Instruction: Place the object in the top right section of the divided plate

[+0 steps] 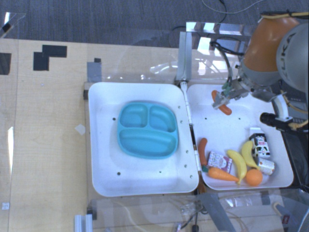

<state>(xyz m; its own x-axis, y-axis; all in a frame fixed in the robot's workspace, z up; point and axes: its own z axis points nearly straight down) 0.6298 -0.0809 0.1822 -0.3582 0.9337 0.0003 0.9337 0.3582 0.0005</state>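
Observation:
A light blue divided plate point(147, 130) lies in the left white bin point(101, 144); its top right section point(161, 118) holds nothing. In the right bin point(241, 124), my gripper point(223, 100) hangs low over a small orange-red sausage point(222, 106) near the bin's back left corner. The fingertips reach down at the sausage's middle and cover part of it. Whether they press on it I cannot tell.
At the right bin's front lie a second red sausage point(202, 149), a carrot point(222, 174), a pink packet point(219, 160), two bananas point(237, 161), an orange point(253, 177) and a small black and white carton point(260, 147). A metal frame point(183, 57) stands behind the bins.

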